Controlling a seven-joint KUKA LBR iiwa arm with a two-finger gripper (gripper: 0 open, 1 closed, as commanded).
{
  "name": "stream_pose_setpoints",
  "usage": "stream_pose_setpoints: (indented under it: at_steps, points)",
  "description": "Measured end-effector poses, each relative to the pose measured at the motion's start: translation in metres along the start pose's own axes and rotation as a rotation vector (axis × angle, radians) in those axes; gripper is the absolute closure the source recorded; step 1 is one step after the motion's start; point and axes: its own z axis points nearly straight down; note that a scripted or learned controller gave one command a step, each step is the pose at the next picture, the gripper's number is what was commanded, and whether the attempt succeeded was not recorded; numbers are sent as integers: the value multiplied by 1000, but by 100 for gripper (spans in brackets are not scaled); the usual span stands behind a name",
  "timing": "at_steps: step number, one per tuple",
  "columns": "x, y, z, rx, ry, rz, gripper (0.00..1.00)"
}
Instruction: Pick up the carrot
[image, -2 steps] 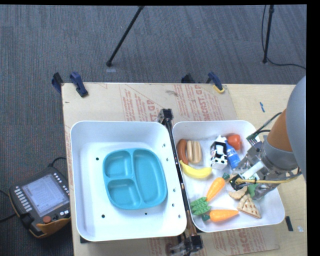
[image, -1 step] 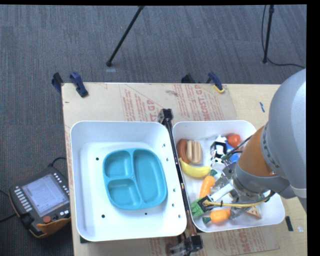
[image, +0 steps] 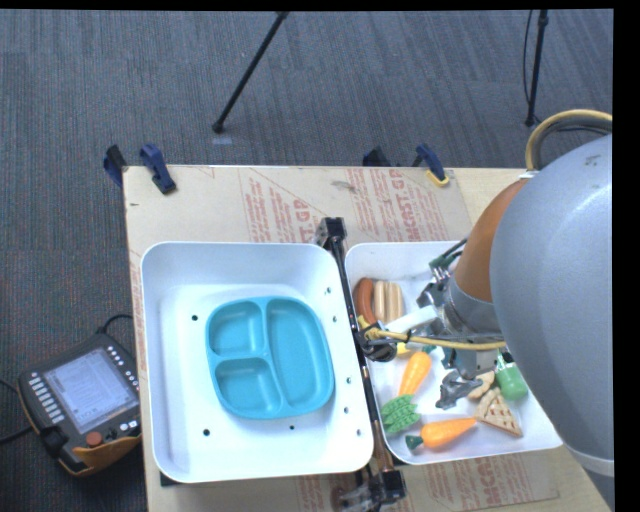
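Observation:
An orange carrot (image: 449, 432) with a green leafy end lies near the front edge of the right bin (image: 400, 258). A second, shorter orange carrot-like piece (image: 414, 373) lies tilted in the middle of that bin. My gripper (image: 455, 388) hangs low over the right bin, just right of the shorter orange piece and just behind the front carrot. The big grey arm and its orange band hide the bin's right side. I see nothing held in the gripper.
The right bin also holds a hot dog (image: 379, 298) at the back, a green ridged piece (image: 398, 412), a tan waffle wedge (image: 500, 413) and a green item (image: 511, 381). A blue divided plate (image: 268, 356) sits in the left bin (image: 170, 300). A yellow cable (image: 440, 342) crosses the right bin.

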Motion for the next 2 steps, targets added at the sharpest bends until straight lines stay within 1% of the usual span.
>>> stream_pose_setpoints:
  at_steps: [1,2]
  points:
    - [-21,-23,1,1,-2,1,0]
    - [-21,-23,1,1,-2,0,0]
